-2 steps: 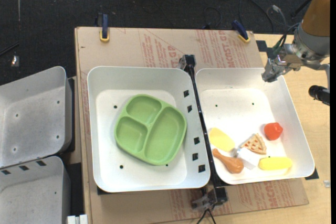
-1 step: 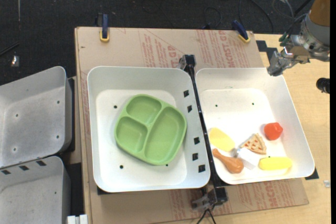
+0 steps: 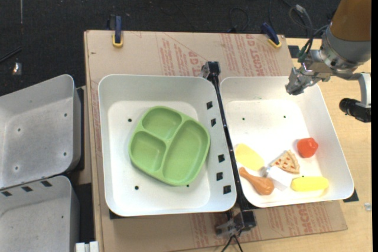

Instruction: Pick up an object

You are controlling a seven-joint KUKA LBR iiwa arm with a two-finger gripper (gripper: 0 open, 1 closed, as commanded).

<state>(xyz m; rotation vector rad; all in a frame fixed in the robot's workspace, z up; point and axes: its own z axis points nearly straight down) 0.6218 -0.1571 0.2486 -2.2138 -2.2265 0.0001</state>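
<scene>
The right bin (image 3: pixel 269 109) holds several toy foods near its front: a red tomato (image 3: pixel 307 147), a pizza slice (image 3: pixel 286 162), a yellow oval piece (image 3: pixel 248 156), an orange chicken drumstick (image 3: pixel 258 182) and a yellow block (image 3: pixel 309 184). My gripper (image 3: pixel 295 87) hangs over the bin's back right corner, well behind the foods and apart from all of them. Nothing shows between its fingers.
The left bin (image 3: pixel 118 97) holds a green divided plate (image 3: pixel 170 144). A black divider (image 3: pixel 217 127) runs between the two bins. Blue and yellow clamps (image 3: pixel 117 32) pin the cardboard at the back. Grey trays (image 3: pixel 35 121) lie off the bench to the left.
</scene>
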